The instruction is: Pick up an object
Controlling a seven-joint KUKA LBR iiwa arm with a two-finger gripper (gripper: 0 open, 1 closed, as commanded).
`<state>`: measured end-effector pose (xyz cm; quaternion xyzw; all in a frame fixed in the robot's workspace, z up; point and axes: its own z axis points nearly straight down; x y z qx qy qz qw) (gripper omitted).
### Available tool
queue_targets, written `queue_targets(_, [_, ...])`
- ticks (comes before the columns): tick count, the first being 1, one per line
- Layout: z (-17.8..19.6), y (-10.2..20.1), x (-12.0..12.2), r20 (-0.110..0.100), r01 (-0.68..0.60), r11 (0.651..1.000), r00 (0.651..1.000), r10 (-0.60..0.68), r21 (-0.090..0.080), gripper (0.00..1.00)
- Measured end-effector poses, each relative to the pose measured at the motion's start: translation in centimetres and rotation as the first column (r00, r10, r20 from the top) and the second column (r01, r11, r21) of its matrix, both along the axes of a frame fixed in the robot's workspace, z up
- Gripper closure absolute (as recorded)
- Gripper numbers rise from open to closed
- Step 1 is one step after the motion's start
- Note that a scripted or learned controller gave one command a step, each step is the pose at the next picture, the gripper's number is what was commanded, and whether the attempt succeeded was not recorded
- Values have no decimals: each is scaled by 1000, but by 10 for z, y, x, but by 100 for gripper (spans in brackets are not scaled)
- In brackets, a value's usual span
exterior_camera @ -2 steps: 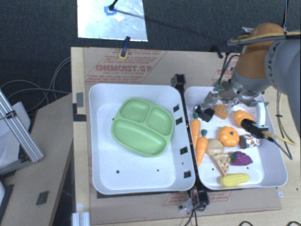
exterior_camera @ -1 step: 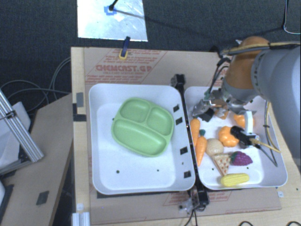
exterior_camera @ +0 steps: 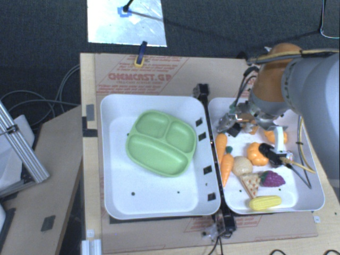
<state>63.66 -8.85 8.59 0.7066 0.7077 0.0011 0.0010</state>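
Two smooth, glossy white plastic bins (exterior_camera: pixel 154 206) sit on a matt brown cardboard sheet (exterior_camera: pixel 159 73); a satin-finish green plastic divided plate (exterior_camera: pixel 161 142) lies in the left one, shiny moulded plastic toy food (exterior_camera: pixel 249 169) in the right, beneath the arm's (exterior_camera: pixel 313 89) smooth grey casing

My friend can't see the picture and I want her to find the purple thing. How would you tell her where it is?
Look at the right bin, the one crowded with toy food. Near its front edge, just above the yellow corn and right of the pizza slice, sits the bunch of grapes. It is the one purple, bumpy piece there.
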Motion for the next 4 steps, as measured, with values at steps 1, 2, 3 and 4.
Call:
queue_targets(1, [10,0,0,-2,1,1000,1000,-1,0,100])
queue_targets(2, [55,1,-3,2,1,1000,1000,-1,0,100])
queue_targets(3, [100,-4,-1,3,2,1000,1000,-2,-1,100])
queue_targets(4, [142,-4,0,3,-2,1000,1000,2,-1,100])
